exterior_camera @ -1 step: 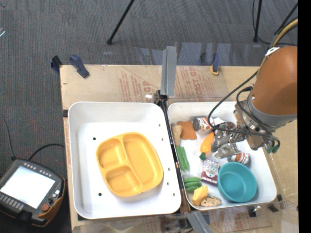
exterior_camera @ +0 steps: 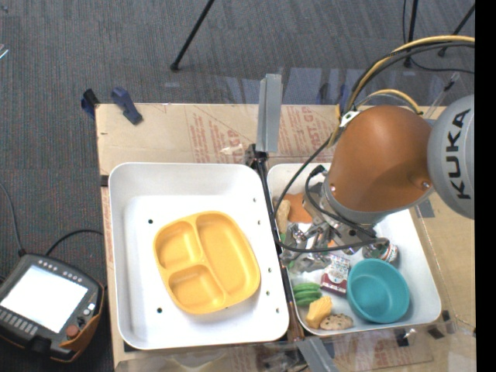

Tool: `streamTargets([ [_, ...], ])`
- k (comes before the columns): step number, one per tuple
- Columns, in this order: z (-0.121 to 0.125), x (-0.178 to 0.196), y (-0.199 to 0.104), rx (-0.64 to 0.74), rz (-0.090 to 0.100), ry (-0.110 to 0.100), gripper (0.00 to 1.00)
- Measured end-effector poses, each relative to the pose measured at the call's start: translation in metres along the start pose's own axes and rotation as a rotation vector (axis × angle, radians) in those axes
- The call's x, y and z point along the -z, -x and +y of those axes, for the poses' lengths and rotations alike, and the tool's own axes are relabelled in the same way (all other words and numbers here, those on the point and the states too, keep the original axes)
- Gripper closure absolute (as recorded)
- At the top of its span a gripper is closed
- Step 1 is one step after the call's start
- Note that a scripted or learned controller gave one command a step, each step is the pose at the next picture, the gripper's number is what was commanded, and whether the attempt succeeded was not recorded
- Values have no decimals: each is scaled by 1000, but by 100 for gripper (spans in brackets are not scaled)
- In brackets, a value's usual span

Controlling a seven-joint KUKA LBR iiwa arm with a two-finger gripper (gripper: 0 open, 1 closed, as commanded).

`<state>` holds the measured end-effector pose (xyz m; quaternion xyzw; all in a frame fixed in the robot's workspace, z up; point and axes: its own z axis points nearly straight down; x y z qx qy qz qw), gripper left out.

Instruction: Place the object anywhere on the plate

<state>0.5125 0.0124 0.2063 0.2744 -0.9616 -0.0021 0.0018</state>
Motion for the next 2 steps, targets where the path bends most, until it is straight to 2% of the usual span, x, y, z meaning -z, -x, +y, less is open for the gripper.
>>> streamTargets([
  [1,69,-21,31,106,0,-1,100],
  [2,69,-20,31,105,0,-2,0],
])
